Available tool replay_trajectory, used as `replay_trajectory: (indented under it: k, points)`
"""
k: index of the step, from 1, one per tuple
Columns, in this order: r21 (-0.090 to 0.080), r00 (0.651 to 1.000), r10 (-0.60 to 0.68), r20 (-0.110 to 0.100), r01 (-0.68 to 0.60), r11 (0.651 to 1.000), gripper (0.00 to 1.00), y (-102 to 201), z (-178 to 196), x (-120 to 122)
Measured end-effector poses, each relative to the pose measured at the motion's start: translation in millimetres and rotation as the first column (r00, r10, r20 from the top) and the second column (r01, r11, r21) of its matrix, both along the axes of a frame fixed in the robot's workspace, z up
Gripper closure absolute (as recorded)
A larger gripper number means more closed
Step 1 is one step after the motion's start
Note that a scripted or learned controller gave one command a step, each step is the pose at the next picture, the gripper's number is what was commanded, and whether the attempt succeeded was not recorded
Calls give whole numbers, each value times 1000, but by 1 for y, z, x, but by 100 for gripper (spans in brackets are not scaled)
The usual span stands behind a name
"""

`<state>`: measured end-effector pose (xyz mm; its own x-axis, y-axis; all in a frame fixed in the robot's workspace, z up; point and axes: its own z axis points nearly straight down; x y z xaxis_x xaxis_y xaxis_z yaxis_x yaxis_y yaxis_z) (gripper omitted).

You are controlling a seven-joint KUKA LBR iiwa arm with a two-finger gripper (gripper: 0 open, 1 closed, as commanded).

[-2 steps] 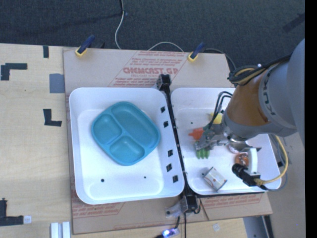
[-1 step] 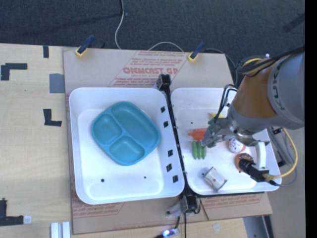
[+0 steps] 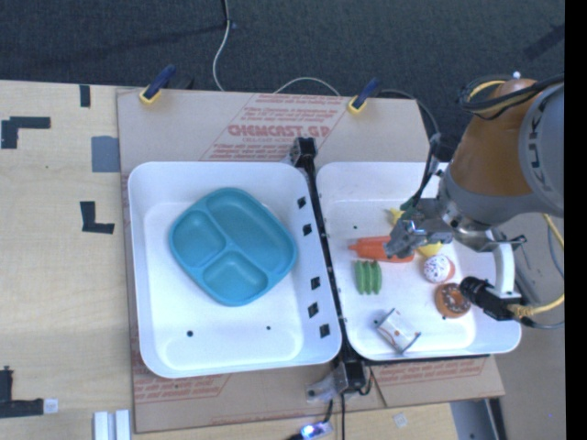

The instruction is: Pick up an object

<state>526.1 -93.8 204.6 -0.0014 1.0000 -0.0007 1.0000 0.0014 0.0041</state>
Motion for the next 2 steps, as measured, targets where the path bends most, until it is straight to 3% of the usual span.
replay_trajectory:
  k: [2]
  points:
    - [2, 1000, 5, -5, -5, 1000, 100, 100, 4, 44]
